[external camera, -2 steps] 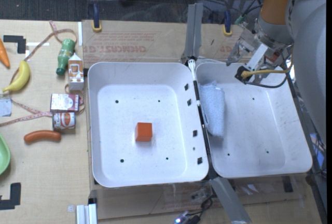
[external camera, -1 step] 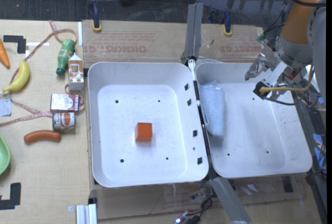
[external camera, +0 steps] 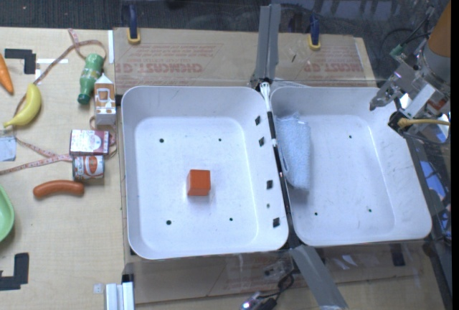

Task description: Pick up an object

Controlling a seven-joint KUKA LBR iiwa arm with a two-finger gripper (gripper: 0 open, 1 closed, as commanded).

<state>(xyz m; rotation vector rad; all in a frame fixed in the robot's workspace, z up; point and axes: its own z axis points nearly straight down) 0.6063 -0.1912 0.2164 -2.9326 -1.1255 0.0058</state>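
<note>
Nearest of all are the front rims of the two white bins, the left bin [external camera: 208, 252] and the right bin [external camera: 362, 238]. My pincer [external camera: 385, 113] hangs over the right bin's far outer corner, fingers spread, nothing between them. Across that bin, a pale blue cloth [external camera: 295, 152] lies against the wall beside the left bin. Beyond it, a red-orange block [external camera: 199, 182] sits mid-floor in the left bin.

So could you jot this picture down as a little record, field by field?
left bin: orange block near the middle
right bin: pale blue cloth along its left wall
pincer: over the right bin's right edge, far from both things
bench, left of bins: banana, green bottle, sausage
</note>
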